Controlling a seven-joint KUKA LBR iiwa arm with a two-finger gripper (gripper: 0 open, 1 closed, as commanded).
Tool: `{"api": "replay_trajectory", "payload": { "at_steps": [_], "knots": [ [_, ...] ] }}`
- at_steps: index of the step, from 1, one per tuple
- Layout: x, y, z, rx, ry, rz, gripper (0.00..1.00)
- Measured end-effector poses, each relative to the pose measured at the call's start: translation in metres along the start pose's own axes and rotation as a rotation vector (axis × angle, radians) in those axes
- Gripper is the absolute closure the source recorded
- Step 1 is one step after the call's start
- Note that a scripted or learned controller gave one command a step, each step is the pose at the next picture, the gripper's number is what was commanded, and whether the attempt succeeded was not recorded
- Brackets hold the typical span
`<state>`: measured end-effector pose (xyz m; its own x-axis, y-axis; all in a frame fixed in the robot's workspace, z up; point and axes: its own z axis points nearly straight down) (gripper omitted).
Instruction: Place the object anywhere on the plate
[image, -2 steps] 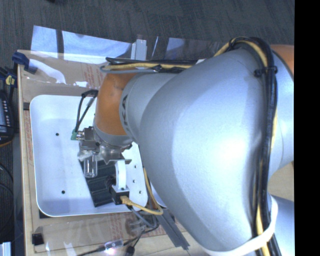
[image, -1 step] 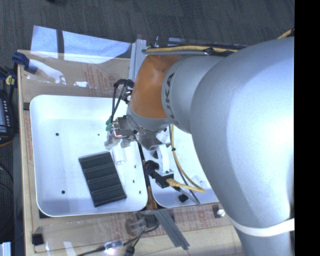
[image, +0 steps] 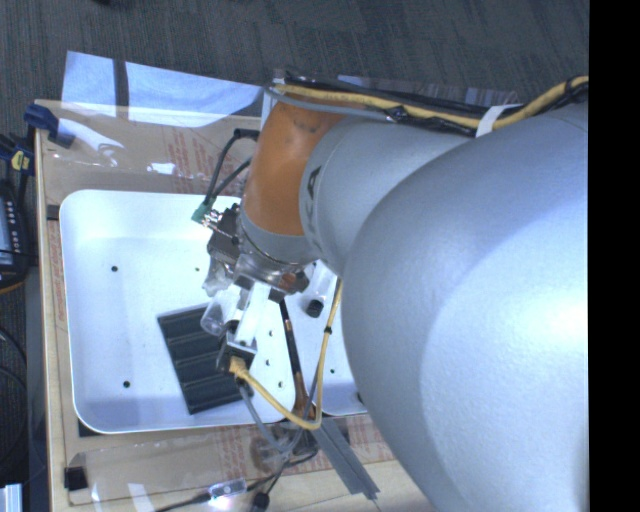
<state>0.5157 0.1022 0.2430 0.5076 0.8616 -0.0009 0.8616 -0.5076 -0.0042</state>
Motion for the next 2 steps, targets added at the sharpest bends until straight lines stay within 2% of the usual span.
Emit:
{"api": "replay_trajectory", "payload": {
  "at_steps": [1, 2],
  "knots": [
    [-0.0001, 0.0000, 0.0003, 0.001, 0.000, 0.001, 0.00],
    [0.0018, -0.0014, -0.0084, 0.005, -0.002, -0.010, 1.00]
  ]
}}
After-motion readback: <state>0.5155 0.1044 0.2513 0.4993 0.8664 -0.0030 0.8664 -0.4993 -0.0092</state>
